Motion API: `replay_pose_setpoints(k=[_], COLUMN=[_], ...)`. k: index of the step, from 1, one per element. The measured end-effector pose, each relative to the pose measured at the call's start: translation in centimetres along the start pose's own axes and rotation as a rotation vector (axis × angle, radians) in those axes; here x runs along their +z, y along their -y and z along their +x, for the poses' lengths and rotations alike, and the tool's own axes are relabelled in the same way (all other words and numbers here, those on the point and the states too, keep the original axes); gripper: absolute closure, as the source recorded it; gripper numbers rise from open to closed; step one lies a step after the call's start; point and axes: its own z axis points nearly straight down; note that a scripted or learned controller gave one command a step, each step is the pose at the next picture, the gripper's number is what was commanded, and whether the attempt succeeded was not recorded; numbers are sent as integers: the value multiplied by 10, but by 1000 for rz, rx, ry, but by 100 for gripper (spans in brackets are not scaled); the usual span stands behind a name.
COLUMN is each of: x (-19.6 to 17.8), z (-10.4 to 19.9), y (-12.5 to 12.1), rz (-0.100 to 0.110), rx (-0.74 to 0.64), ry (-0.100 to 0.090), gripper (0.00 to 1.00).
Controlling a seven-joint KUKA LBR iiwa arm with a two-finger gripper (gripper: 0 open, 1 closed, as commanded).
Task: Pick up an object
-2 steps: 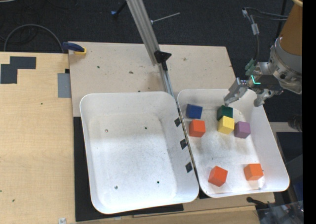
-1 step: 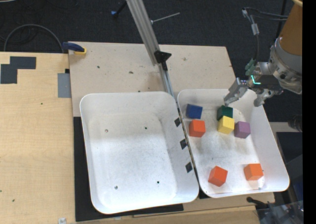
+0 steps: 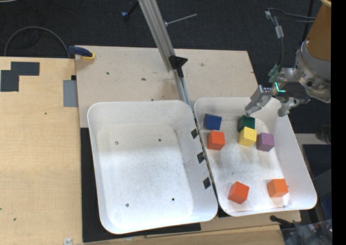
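The right bin (image 3: 303, 176) holds several small blocks: a blue one (image 3: 212, 122), a dark green one (image 3: 246, 123), a yellow one (image 3: 247, 136), a purple one (image 3: 265, 141), and three orange ones (image 3: 216, 140) (image 3: 238, 192) (image 3: 277, 187). My gripper (image 3: 269, 105) hovers over the bin's far edge, up and to the right of the green block. Its two fingers (image 3: 255, 102) are spread wide apart, open, with nothing between them.
The left bin (image 3: 108, 130) sits beside the right one. A slanted aluminium rail (image 3: 159, 33) rises from between the bins toward the back. A blue and yellow clamp (image 3: 81, 52) lies at the bench's far left corner.
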Motion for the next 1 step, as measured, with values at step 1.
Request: replay_pose_setpoints(k=[1], x=[0], z=[0], y=[0], rz=[0], rx=[0], ry=[0], gripper=[0])
